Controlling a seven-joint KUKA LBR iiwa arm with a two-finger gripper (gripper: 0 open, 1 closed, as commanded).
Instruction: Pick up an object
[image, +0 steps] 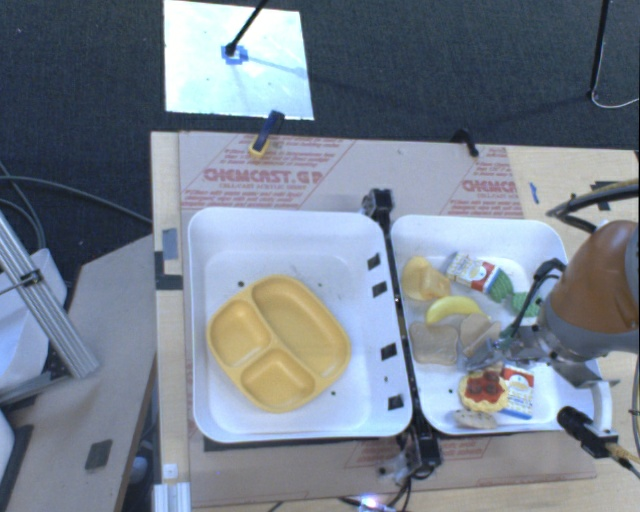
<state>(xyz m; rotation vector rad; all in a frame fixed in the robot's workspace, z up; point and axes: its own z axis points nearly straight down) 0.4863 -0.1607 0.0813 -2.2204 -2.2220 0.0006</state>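
**Arm low over the right bin, among the toy food**

We see the desk carrying two shallow white bins side by side. The left bin holds a yellow divided tray, lying flat near its middle. The right bin holds the small items: a yellow lump at the upper left, a small carton beside it, a banana just below, a grey flat piece under the banana, and a red-topped item touching a white packet near the front wall.

The arm reaches in from the right, its orange band above the right bin's right side. The gripper sits low between the banana and the red-topped item, close to the grey flat piece. We cannot tell how far apart its fingers are, nor whether anything is between them.
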